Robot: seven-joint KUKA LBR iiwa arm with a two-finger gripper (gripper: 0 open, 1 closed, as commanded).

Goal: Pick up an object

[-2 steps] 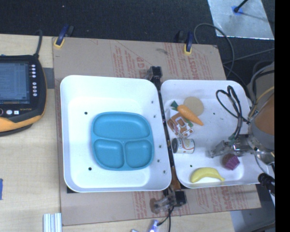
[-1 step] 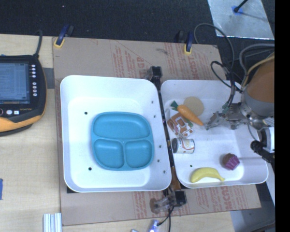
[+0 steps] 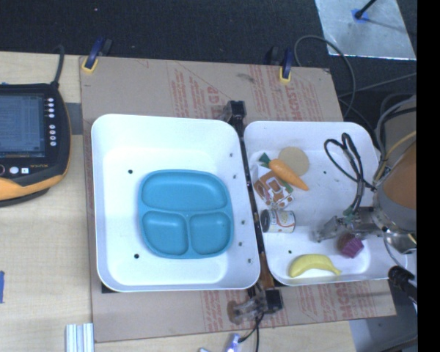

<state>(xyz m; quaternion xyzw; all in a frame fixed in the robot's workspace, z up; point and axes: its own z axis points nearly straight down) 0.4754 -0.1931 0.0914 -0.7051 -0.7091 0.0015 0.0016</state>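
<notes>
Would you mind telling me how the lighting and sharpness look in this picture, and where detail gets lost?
In the camera view the light is even and soft; the left white bin is bright but its blue tray reads cleanly. The whole camera view is slightly soft. Around the claw in the right bin detail smears, and the purple object beside it is blurred. The banana stays clear.

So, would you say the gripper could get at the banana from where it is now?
Probably yes: the gripper hovers in the right bin, the banana lies just below it by the front wall, uncovered, with the purple object beside.
</notes>
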